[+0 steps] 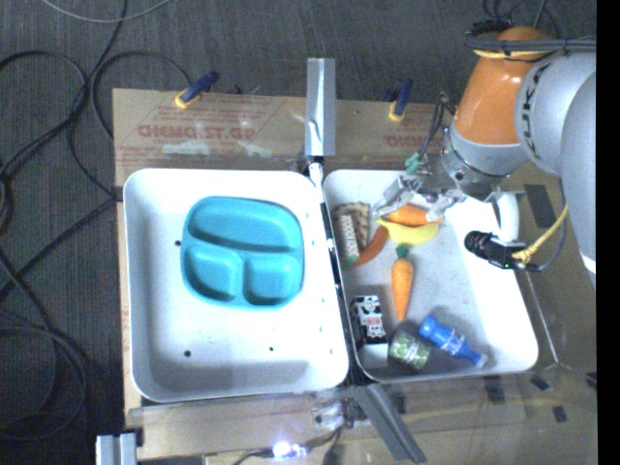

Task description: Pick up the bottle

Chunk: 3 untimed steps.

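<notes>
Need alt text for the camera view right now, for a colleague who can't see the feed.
The hand hovers over a banana at the right bin's far end, while the blue bottle lies untouched at its near end. The left bin holds a blue divided tray.

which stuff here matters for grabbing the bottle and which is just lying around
For the job:
blue bottle, lying in the right bin
gripper

Just lying about:
carrot
banana
green jar
blue tray in the left bin
</notes>
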{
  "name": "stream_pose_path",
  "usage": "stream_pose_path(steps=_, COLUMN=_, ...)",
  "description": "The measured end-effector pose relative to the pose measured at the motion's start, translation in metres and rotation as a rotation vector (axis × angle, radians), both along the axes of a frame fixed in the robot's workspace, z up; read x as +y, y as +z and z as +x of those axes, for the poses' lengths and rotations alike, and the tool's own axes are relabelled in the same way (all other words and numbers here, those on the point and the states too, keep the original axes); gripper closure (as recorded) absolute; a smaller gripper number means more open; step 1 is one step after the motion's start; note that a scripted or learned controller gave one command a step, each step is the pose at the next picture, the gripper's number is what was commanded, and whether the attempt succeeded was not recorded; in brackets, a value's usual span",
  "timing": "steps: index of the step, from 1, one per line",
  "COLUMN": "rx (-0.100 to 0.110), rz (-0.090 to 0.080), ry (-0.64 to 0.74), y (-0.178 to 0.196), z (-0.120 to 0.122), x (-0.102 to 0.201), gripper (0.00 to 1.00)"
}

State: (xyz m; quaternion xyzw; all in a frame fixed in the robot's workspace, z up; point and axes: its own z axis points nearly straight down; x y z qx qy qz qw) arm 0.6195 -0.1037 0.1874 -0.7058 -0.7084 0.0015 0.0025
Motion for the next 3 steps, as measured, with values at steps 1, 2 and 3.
stream_pose_path(steps=1, rx=0.000, rz=0.000, ry=0.136, y=-0.075, z=-0.057, x=-0.061, gripper=0.00)
stream_pose_path(steps=2, rx=-0.018, rz=-0.003, ry=0.078, y=-0.098, z=-0.131, x=-0.071, gripper=0.00)
stream_pose_path(steps=3, rx=-0.017, rz=-0.003, ry=0.079, y=-0.090, z=-0.130, x=-0.070, gripper=1.00)
